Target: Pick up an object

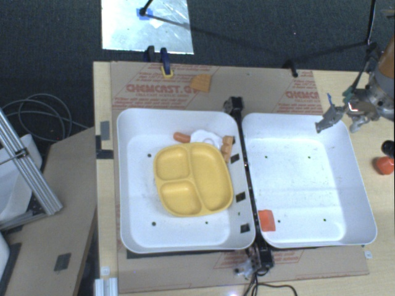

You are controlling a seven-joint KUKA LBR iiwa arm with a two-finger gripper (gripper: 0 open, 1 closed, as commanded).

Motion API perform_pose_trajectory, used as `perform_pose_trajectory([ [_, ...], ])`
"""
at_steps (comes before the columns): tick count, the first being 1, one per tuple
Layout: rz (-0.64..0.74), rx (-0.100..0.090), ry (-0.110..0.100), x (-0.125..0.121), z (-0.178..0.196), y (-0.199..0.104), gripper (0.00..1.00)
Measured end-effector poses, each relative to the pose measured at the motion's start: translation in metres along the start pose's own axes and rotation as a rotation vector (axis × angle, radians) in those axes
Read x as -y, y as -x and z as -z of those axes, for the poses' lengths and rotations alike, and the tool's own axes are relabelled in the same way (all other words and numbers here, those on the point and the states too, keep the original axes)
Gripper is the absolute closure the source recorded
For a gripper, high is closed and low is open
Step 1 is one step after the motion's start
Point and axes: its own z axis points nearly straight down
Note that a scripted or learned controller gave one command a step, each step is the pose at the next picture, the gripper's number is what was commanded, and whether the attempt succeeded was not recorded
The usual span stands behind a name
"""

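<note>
A yellow divided plate (192, 179) lies in the left bin (133, 230). Behind it sit a small orange sausage-shaped piece (181, 137), a white object (205, 138) and a tan piece (227, 145). A small orange block (266, 220) rests in the near left corner of the right bin (345, 224). My gripper (341, 121) hangs over the far right edge of the right bin, well apart from all of these. Its two fingers (324, 123) are spread, with nothing between them.
The two white bins stand side by side on a cardboard sheet (160, 85). A tan scrap (200, 82) lies on the cardboard behind the left bin. A red object (384, 164) sits on the bench to the right. A metal frame (24, 171) stands at the left.
</note>
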Motion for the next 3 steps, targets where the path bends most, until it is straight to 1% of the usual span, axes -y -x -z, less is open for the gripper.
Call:
perform_pose_trajectory([
  [1, 0.004, 0.001, 0.004, -0.001, 0.011, 0.0, 1.0],
  [2, 0.0, 0.007, 0.018, 0.016, 0.171, 0.019, 1.0],
  [3, 0.002, 0.001, 0.001, 0.016, 0.16, 0.018, 0.0],
])
